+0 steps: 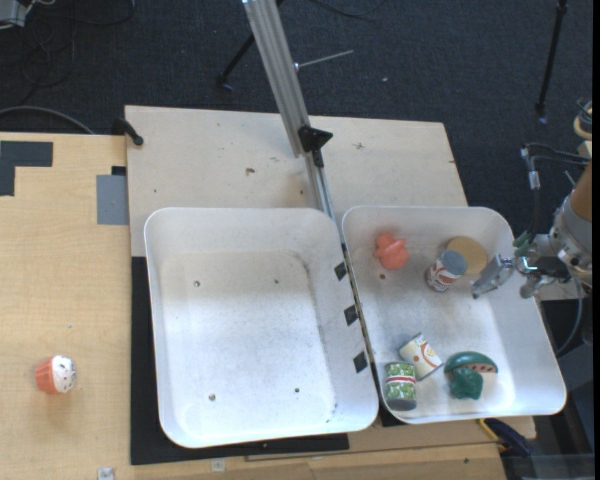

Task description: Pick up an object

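Note:
My gripper [511, 280] hovers over the right edge of the right bin [540, 353], with its fingers [488, 279] spread apart and nothing between them. Just to its left lies a small can with a tan lid [454, 262]. A salmon-coloured toy [390, 251] sits further left, near the bin's divider. Toward the bin's front lie a white patterned cup [420, 354], a green can [401, 385] and a green slice-shaped toy [468, 373].
The left bin [165, 268] lies beside the right one, with black clips [350, 313] along their shared edge. A slanted metal rail [285, 78] rises behind the bins. A red-and-white toy [56, 375] lies on the wooden table at far left.

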Robot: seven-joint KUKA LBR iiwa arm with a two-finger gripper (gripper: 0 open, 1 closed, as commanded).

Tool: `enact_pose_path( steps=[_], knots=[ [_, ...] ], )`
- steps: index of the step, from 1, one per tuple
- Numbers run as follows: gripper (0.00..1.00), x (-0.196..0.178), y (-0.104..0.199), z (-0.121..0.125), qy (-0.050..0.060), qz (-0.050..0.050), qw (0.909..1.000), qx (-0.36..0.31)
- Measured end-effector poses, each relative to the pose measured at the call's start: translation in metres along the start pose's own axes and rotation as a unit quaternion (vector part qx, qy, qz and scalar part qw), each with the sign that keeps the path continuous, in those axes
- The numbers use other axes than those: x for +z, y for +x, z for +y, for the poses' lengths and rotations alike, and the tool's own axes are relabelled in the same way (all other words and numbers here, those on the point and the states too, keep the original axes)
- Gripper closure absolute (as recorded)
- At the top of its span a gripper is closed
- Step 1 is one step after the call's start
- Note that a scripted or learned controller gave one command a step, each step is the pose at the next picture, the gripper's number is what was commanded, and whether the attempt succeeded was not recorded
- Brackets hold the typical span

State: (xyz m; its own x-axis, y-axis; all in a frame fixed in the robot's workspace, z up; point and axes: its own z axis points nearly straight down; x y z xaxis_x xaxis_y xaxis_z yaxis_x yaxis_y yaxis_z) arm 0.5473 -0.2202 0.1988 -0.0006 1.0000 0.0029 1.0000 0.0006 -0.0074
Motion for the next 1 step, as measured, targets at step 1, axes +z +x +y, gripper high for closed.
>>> enact_pose_path(
  steps=[1],
  knots=[
    [0.0,-0.0026,-0.0002,0.001,-0.002,-0.001,1.0,0.0]
  ],
)
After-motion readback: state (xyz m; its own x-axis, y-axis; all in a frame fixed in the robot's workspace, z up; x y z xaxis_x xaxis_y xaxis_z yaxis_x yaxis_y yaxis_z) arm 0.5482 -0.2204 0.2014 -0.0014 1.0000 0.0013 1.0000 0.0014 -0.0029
